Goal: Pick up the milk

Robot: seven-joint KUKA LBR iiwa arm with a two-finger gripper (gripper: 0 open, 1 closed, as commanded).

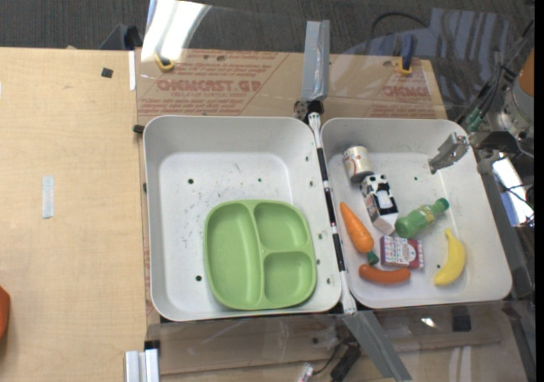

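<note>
The table [68, 202] carries two shallow white bins side by side. Nearest the camera, the left bin [170, 202] holds a green divided plate [259, 254] with three compartments, lying toward the bin's 5 o'clock corner.

In the right bin [484, 278], the nearest row consists of a red sausage [384, 274] at 6 o'clock, a small pink carton [400, 252] touching it just above, and a yellow banana [450, 258] at 4 o'clock. An orange carrot [357, 227] lies at 8 o'clock, angled along the bin's left wall. A green bottle [421, 218] lies on its side near the bin's centre, its cap pointing toward 2 o'clock.

The milk [381, 199], a small carton with a black-and-white cow pattern, lies flat just left of centre, between the carrot and the green bottle. Its lower end is close to the pink carton. A small can [356, 161] lies beyond it at 11 o'clock.

The fingers [448, 152] hang over the right bin's 2 o'clock area, well apart from the milk. Nothing sits between them; how far open they are cannot be determined. The arm [514, 112] enters from 3 o'clock.
</note>
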